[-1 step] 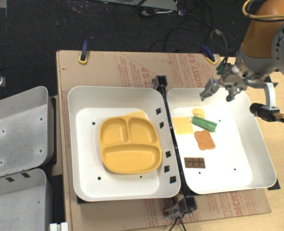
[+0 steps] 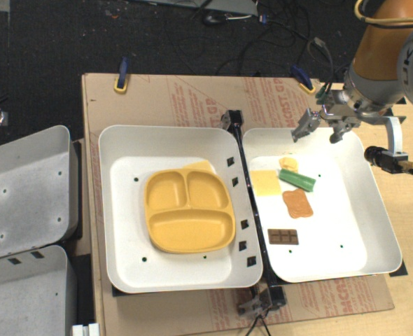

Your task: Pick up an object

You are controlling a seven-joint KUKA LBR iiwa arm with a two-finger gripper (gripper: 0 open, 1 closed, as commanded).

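Note:
In the right bin (image 2: 374,208) lie a flat yellow square (image 2: 265,183), a small yellow piece (image 2: 288,164), a green stick (image 2: 296,179), an orange-brown flat piece (image 2: 297,203) and a dark brown chocolate bar (image 2: 283,237). My gripper (image 2: 320,130) hangs above the bin's far edge, up and to the right of these items. Its fingers (image 2: 302,129) are spread apart with nothing between them.
The left bin (image 2: 115,187) holds a yellow divided tray (image 2: 190,211). Black clips run along the divider between the bins. A grey panel (image 2: 24,187) lies at the far left. Clamps (image 2: 122,75) sit on the cardboard's far edge.

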